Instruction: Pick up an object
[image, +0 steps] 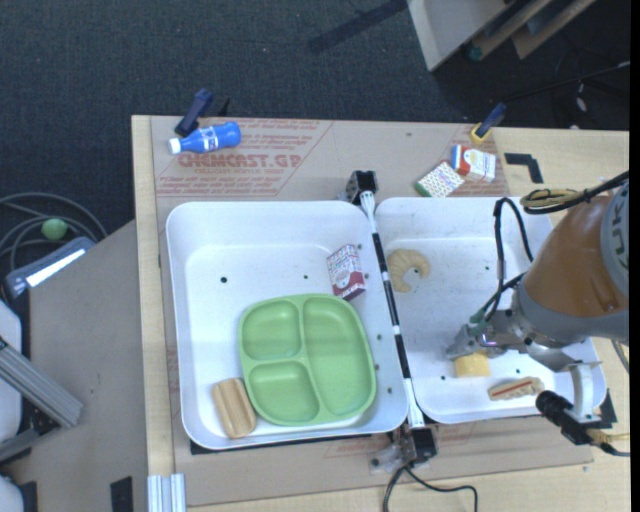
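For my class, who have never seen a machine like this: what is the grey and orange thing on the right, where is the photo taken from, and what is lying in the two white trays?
One camera looks down at a slant on a wooden bench. The grey robot arm with an orange band reaches in from the right; its two-finger gripper is low in the right shallow white bin, beside a small yellow block. Nothing shows between its fingers. That bin also holds a tan ring-shaped toy pastry and a toy hot dog. The left white bin holds a green divided plastic plate, a tan toy bread slice and a small red and white carton.
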